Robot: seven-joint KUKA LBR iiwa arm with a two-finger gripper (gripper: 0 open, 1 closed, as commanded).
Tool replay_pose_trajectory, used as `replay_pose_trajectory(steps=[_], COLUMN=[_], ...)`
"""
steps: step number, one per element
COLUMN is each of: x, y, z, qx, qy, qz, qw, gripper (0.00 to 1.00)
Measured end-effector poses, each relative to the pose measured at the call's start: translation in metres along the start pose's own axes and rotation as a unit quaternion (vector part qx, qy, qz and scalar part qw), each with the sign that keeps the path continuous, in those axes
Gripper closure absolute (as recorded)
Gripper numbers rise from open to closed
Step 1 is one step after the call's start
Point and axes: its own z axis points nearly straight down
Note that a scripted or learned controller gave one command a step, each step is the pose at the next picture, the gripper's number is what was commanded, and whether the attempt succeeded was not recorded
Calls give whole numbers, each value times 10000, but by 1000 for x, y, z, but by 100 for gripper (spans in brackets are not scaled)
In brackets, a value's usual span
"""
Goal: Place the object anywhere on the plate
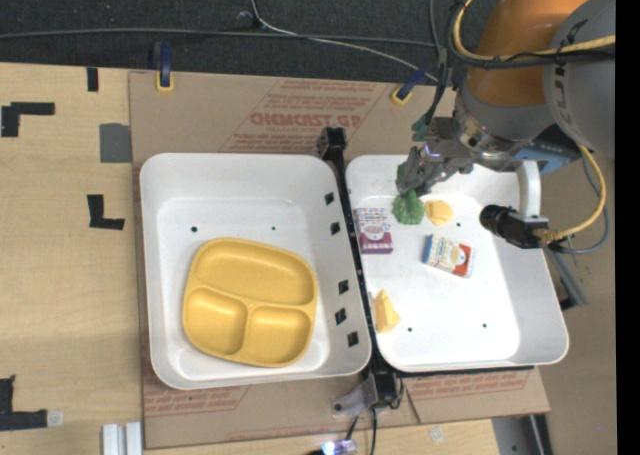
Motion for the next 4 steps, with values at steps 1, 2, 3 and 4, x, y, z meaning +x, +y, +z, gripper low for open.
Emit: replay_pose_trajectory(steps=[1, 2, 3, 4], x=[61, 117, 176, 230], y=[5, 7, 6, 21], z=[9, 10, 24, 46], qx=[4, 0, 6, 6], qy=[0, 0, -3, -6], qz=[-3, -4, -4, -3], qw=[10000, 10000, 10000, 10000], gripper=[100, 100, 100, 100])
